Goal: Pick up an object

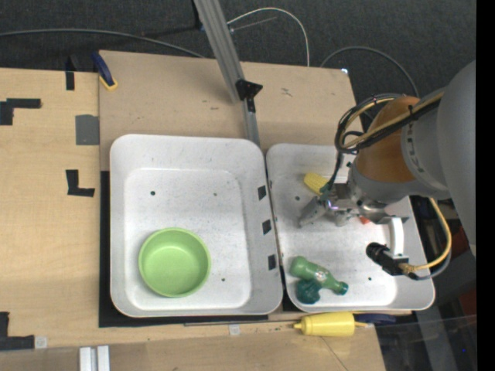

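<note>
Gripper [315,211] hanging low over the right bin [402,288], reaching in from the right with the grey arm [433,141] and its orange band [387,141] bulking above it. Fingers [308,216] looking spread a bit, pointing left toward the bin's middle, nothing showing between them. Yellow object [314,182] lying just behind the gripper, near the far side of the right bin, partly tucked under the wrist, so hard telling whether touching or just beside. Green bottle-shaped toy [315,270] lying on its side near the front edge of the same bin, with a darker teal piece [308,290] snug against it, both well apart from the fingers. Yellow bottle-like thing [329,325] resting outside the bin on the bench [170,91], right along the front rim. Left bin [186,153] sitting beside, holding a green bowl [175,262] upright in its front-left corner. Black cables [363,126] looping around the wrist. Grey pole [220,37] slanting down from the top toward the gap between the bins.
</note>
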`<state>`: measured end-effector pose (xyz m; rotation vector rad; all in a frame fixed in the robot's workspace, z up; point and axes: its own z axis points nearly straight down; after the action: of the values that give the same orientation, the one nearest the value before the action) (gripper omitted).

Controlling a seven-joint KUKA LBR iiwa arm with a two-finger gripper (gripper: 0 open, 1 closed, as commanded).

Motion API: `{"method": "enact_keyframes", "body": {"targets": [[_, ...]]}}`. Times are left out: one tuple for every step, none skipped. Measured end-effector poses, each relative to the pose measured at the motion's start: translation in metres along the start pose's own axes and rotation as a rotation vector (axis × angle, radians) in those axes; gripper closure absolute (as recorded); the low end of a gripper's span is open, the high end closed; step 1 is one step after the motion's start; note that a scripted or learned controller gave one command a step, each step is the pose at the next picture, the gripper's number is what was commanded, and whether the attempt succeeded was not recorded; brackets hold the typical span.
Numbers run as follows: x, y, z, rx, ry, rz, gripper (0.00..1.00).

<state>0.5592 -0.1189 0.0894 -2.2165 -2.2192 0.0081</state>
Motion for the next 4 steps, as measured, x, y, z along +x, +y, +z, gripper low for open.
{"method": "enact_keyframes", "body": {"targets": [[0.001,0.001,-0.013,-0.003,0.001,-0.001,1.0],[0.003,0.011,-0.064,-0.01,-0.001,-0.001,1.0],[-0.001,0.007,-0.125,-0.012,-0.001,0.0,1.0],[-0.001,0.007,-0.178,-0.012,-0.001,-0.001,1.0]]}}
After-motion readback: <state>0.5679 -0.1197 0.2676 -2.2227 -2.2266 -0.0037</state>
